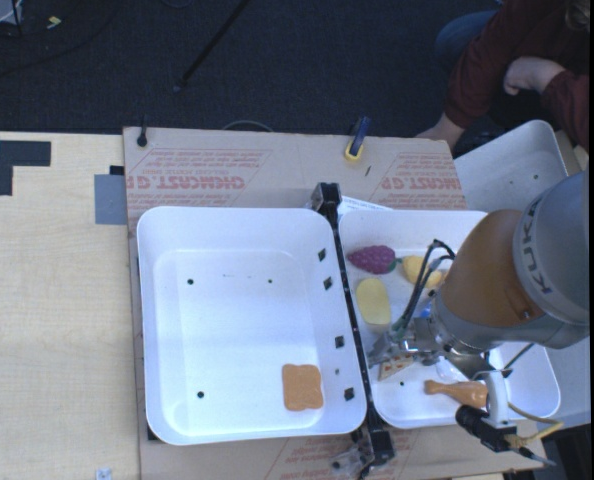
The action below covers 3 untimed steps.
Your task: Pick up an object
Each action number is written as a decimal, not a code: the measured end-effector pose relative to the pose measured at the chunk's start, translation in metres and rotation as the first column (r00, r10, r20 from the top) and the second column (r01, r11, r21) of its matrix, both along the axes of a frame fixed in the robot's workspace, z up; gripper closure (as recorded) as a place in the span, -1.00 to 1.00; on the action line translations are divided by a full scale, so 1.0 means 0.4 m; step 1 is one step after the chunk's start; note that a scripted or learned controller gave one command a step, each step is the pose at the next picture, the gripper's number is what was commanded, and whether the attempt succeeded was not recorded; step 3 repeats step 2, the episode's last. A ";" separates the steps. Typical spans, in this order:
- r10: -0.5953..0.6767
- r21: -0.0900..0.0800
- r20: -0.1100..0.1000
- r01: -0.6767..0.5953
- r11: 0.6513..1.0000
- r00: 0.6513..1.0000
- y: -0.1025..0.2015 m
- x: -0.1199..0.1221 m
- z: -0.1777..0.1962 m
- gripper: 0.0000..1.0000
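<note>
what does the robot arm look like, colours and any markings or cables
The arm is a thick, rounded grey body with KUKA lettering on its side. Below it sits a broad orange band. Thin black cables loop from the wrist down toward the metallic gripper.

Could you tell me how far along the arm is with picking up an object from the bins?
Nothing looks lifted yet. An orange piece lies in the left bin. The gripper is low in the right bin, among a purple piece, a yellow piece and a tan drumstick-shaped piece. Whether anything is gripped cannot be seen; the grasp and lift remain.
</note>
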<state>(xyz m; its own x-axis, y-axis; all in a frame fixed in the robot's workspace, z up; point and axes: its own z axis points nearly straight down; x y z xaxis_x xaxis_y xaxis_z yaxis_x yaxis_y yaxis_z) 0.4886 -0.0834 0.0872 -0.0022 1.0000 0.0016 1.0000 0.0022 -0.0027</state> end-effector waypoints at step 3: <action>0.005 0.000 0.014 -0.005 1.000 1.000 0.134 0.169 0.265 1.00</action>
